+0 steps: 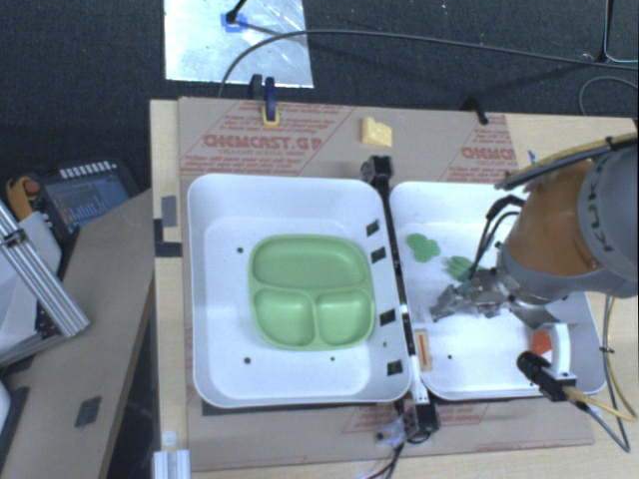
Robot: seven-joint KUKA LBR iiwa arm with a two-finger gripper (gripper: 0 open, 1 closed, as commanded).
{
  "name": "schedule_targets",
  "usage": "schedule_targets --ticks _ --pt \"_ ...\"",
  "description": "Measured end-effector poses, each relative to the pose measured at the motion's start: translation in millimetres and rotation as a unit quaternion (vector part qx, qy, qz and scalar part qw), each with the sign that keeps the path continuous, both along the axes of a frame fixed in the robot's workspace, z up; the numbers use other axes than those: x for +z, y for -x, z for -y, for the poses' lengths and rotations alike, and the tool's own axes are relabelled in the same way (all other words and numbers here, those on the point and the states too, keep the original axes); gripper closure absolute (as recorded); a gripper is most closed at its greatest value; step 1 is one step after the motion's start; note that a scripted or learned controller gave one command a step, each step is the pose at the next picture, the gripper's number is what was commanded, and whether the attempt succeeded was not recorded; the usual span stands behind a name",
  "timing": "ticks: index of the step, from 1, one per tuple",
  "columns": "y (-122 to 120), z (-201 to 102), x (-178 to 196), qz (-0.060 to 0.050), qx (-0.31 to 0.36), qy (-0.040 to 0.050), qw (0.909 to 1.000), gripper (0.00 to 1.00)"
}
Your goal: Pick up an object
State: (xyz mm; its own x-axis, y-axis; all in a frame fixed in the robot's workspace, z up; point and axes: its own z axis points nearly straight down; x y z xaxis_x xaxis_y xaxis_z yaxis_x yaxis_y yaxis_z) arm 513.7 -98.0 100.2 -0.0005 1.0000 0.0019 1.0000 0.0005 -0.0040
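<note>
My gripper point(442, 307) is low in the right bin point(469, 372), left of the middle, pointing toward the divider. A green leaf-like piece point(422, 246) lies in the far left part of that bin. A second small green piece point(459, 265) lies just beyond the gripper, close to it. An orange object point(540, 342) sits at the bin's right side, partly hidden by the arm. The grey arm with its orange band point(551, 226) covers the right half of the bin.
A green divided plate point(308, 292) lies in the middle of the left bin point(215, 267). A yellow block point(376, 131) and a blue-and-yellow clamp point(268, 100) rest on the bench behind the bins. Cables run across the dark floor beyond.
</note>
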Motion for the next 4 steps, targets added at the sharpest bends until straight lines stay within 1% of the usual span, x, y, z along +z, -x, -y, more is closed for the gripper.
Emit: schedule_targets --ticks 1,2,4 --pt "-1 1 13 0.003 0.000 0.0012 1.0000 1.00" --pt "-12 2 71 0.005 0.002 0.0015 1.0000 1.00" --pt "-15 4 183 0.006 0.002 0.0017 1.0000 1.00"
